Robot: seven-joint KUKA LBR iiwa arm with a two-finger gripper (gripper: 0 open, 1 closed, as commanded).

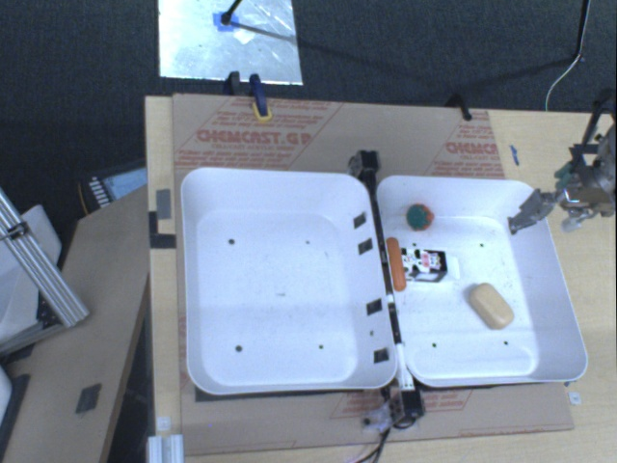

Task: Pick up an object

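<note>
over at three o'clock the tool (540,207) reaches in past the right bin's (549,287) right rim, near its upper right corner, with one dark finger (525,215) slanting down toward the bin floor. whether the fingers are apart or together cannot be told from this angle, and nothing shows between them.

four things lie in the right bin, all well apart from the tool. a small green ball with an orange patch (418,216) sits toward twelve o'clock of the bin. an orange stick-like piece (395,262) lies lengthwise just beside the bin's left wall, at about nine o'clock. a small black and white object (425,263) rests just beside the orange piece, near the bin's middle; its details are too small to make out. a tan rounded block (492,306), like a sponge or bar of soap, lies toward five o'clock of the middle, tilted on a diagonal. none of the four touches another, except perhaps the orange piece and the black and white object, which sit very close.

the left bin (193,287) adjoins the right one along a dark centre seam with clips. both rest on a cardboard sheet (289,133) on the bench (116,249). a shiny foil square (229,25) lies on the dark floor at twelve o'clock.
</note>
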